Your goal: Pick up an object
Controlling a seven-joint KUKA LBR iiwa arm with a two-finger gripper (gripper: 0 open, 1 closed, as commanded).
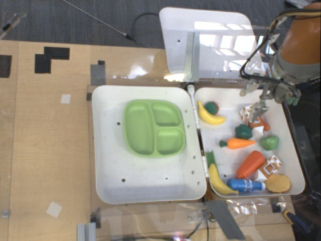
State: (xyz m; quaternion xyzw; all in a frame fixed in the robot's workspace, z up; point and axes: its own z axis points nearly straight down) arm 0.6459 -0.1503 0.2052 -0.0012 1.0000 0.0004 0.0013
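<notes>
The pincer [260,112] hangs low over the far right of the right bin [297,149], tips at a small white-and-orange carton [249,115]; whether it grips, I cannot tell. Close by lie a banana [209,115], carrot [241,143] and green pepper [269,142]. A green divided plate [154,128] sits in the left bin [108,149].

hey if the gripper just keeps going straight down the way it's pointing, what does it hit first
Most likely the small white and orange carton lying right under the gripper in the right bin. Depth is hard to judge from this slanted view.
</notes>
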